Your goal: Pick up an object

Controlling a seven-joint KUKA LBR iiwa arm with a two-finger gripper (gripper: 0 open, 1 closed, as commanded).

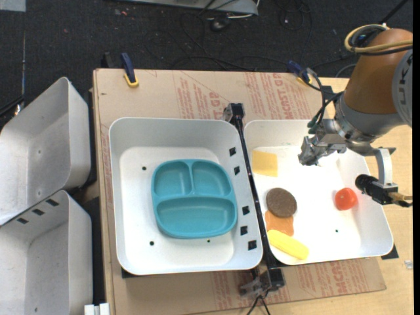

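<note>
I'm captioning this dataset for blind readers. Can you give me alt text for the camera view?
A grey and orange robot arm reaches in from the right, its tool hanging over the right bin, which holds a yellow slice, brown disc, orange piece, yellow banana-like item and red ball. The left bin holds a teal divided plate.

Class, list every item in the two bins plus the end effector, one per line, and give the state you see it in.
Teal divided plate: flat, upright, in left bin.
Yellow square slice: flat, right bin.
Brown round cookie: flat, overlapping an orange piece.
Yellow oblong piece: lying on its side.
Red ball: resting apart.
End effector: above right bin, holding nothing visible.
</note>
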